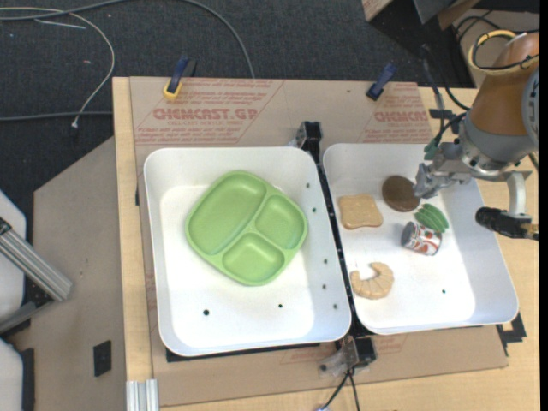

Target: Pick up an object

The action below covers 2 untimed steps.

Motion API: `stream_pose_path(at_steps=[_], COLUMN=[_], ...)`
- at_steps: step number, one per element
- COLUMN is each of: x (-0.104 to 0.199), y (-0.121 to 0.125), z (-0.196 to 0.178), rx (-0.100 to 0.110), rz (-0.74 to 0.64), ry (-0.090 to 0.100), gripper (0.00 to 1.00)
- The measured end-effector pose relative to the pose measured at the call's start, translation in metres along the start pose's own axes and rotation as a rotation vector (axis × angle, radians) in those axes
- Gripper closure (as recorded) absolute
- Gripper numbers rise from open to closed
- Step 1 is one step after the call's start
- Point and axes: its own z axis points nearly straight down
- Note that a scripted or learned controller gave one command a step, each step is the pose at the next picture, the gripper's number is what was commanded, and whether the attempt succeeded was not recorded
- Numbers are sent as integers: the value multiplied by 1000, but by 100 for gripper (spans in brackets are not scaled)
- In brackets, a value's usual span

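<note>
In the right bin [479,302] lie a brown round patty [397,193], a toast slice [360,211], a curled croissant-like pastry [374,280], a small red and white can [422,240] and a green leafy piece [432,217]. My gripper [426,183] is down in this bin at its far right part, just right of the brown patty and above the green piece. Nothing shows between its fingers.
The left bin [171,311] holds a green three-compartment plate [247,227]. Clamps [178,76] sit on the cardboard bench's far edge. A black clip [309,134] joins the bins at the back. Cables run over the dark floor beyond.
</note>
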Motion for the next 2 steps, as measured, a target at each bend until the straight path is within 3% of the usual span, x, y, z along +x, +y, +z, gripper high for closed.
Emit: stream_pose_path(at_steps=[1, 2], x=[-3, -3], y=[-8, -7], z=[-53, -81], rx=[-2, 0], rz=[0, -2], ry=[-1, 0], gripper=[100, 100])
